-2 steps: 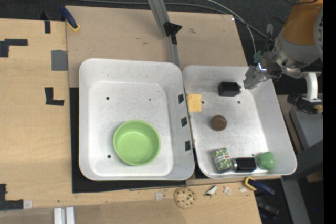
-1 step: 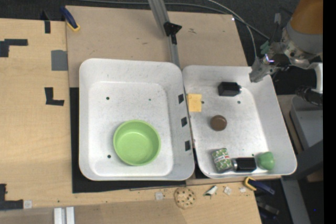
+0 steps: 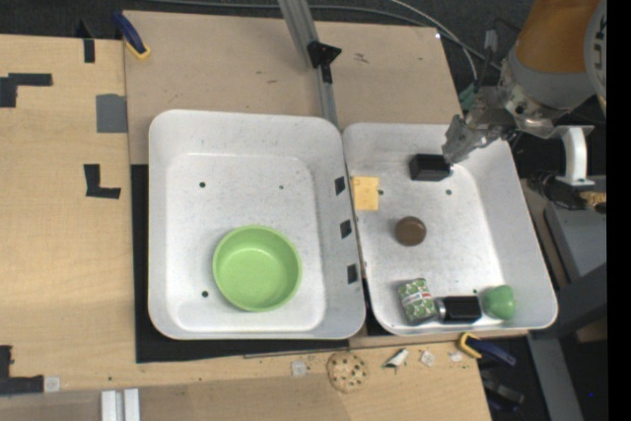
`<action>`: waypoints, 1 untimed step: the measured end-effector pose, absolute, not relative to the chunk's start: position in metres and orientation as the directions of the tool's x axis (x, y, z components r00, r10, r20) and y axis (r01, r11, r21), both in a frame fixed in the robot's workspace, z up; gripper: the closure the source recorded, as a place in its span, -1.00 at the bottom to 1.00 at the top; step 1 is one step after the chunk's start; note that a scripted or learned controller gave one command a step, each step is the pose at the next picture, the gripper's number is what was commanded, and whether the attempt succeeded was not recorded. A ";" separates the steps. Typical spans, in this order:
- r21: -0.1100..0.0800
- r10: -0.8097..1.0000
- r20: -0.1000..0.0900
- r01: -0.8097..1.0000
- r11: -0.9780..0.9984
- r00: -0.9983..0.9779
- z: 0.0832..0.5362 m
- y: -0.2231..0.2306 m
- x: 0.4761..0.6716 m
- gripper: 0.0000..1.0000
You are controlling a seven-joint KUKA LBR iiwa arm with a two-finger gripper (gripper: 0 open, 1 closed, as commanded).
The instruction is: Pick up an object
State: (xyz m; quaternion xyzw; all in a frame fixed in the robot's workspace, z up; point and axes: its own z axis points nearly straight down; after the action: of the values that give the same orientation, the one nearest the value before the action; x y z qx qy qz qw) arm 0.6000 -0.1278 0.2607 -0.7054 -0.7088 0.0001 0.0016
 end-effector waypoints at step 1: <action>-0.004 1.000 0.003 1.000 0.006 -0.006 0.263 -0.075 0.593 1.00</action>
State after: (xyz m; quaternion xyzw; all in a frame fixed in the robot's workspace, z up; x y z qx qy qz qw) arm 0.5927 -0.0747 0.2635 -0.7050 -0.7092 0.0004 0.0024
